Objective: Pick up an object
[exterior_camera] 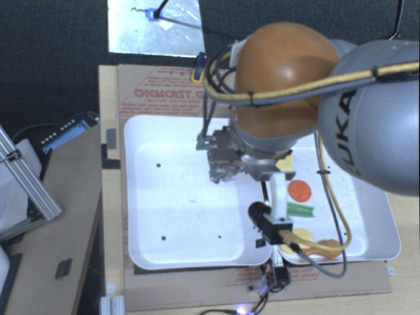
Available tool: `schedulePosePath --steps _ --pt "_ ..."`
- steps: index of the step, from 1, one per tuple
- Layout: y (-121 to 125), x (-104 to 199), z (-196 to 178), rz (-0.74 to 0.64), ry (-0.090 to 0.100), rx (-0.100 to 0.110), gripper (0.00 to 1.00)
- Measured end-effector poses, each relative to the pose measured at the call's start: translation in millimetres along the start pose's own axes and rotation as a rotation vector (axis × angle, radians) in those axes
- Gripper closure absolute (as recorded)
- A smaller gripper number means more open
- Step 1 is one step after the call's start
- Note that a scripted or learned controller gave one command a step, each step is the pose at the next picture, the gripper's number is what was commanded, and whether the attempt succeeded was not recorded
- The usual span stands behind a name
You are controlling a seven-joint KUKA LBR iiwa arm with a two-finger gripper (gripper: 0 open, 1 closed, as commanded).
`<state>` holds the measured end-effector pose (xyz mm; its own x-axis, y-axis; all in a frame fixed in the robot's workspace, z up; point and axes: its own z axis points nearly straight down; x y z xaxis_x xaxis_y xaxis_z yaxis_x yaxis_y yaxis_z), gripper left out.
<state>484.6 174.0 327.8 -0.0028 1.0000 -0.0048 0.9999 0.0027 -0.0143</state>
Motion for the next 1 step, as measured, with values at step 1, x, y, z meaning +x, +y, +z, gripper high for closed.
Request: schedulePosePath --steps 1 --pt "42.4 63.4 0.1 -0.006 0.007 -0.016 1.00"
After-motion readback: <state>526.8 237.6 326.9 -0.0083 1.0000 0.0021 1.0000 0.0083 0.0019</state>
